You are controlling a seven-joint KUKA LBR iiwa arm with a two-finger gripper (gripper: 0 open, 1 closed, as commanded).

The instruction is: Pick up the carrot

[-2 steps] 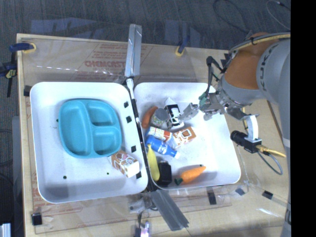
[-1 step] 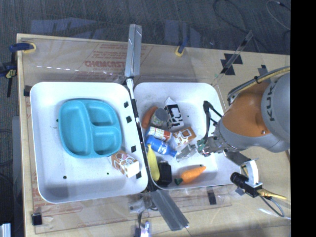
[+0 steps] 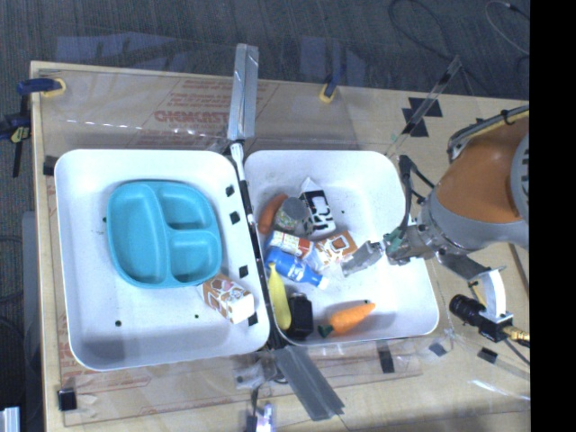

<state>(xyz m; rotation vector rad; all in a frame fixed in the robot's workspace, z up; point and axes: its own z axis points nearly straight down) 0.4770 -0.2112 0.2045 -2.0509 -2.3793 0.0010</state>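
Note:
The orange carrot (image 3: 351,316) lies near the front edge of the right bin (image 3: 396,183), its green stub pointing left toward a black object (image 3: 300,316). My gripper (image 3: 364,257) reaches in from the right and hovers over the bin's middle, just behind the carrot and apart from it. Its tip sits beside a small brown and white carton (image 3: 335,248). Nothing shows held in the gripper.
Left of the carrot are a yellow banana (image 3: 280,304), a blue can (image 3: 293,269), several small cartons and a black-and-white box (image 3: 316,208). The left bin (image 3: 81,268) holds a blue divided plate (image 3: 165,232) and a small box (image 3: 228,298).

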